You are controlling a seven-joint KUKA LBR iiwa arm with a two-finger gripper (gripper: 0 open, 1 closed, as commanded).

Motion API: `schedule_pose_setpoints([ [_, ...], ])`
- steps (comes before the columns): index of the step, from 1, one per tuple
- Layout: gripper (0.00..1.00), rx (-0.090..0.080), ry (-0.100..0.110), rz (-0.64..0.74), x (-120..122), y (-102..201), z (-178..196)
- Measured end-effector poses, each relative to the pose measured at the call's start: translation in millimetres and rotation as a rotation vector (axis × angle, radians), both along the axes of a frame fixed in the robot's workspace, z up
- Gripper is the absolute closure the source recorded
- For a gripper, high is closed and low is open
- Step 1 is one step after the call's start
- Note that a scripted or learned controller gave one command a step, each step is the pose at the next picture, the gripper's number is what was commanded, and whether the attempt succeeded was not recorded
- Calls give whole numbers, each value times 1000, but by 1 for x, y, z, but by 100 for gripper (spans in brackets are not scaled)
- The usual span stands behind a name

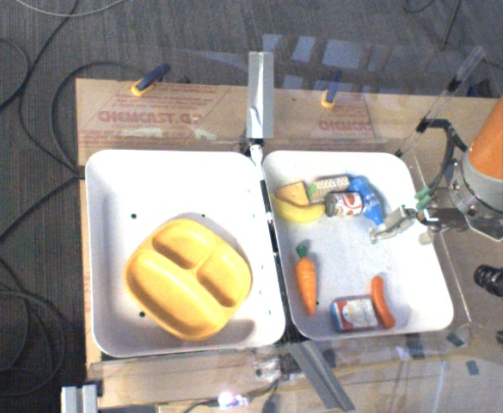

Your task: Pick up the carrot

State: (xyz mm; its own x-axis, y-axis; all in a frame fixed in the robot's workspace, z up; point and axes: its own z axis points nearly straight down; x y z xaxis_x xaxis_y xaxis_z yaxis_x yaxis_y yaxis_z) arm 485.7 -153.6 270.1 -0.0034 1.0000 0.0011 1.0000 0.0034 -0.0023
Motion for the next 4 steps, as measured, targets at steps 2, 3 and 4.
schedule_pose_setpoints([
  [2,0,0,-5,-126,39,59,-182],
  [3,100,4,-5,-124,40,61,-173],
  [4,100,-2,3,-264,-3,121,-88],
])
